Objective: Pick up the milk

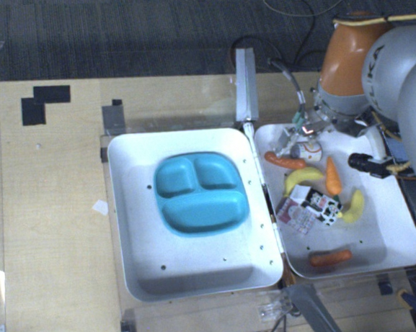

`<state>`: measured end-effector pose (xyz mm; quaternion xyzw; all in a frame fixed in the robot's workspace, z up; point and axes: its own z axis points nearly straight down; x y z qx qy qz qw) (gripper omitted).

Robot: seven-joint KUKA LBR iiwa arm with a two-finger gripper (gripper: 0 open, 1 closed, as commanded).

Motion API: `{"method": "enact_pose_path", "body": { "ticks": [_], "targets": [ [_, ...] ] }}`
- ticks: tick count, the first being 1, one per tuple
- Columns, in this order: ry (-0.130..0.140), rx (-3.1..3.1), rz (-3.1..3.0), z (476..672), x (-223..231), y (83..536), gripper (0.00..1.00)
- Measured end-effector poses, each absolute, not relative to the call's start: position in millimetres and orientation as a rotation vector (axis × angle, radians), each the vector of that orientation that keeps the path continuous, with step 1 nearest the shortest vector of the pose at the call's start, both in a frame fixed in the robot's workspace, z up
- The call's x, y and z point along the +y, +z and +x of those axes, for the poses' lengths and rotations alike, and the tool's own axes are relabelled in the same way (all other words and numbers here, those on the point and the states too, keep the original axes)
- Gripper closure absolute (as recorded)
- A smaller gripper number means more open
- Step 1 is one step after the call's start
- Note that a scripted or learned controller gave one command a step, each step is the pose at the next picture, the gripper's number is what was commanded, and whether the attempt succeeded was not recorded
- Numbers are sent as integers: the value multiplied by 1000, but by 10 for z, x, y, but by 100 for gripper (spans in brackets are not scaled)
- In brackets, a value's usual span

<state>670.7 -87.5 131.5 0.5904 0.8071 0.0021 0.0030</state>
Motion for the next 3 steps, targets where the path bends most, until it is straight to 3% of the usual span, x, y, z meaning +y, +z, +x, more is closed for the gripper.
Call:
{"method": "enact_pose_path", "body": {
  "ticks": [1, 2, 3],
  "targets": [
    [11, 2434, 1977, 6721, -1196, 901, 0],
    [7, 2422, 1986, 6621, -1671, 892, 0],
    [8, 2388, 2033, 6719, -1850, 891, 0]
  ]
}}
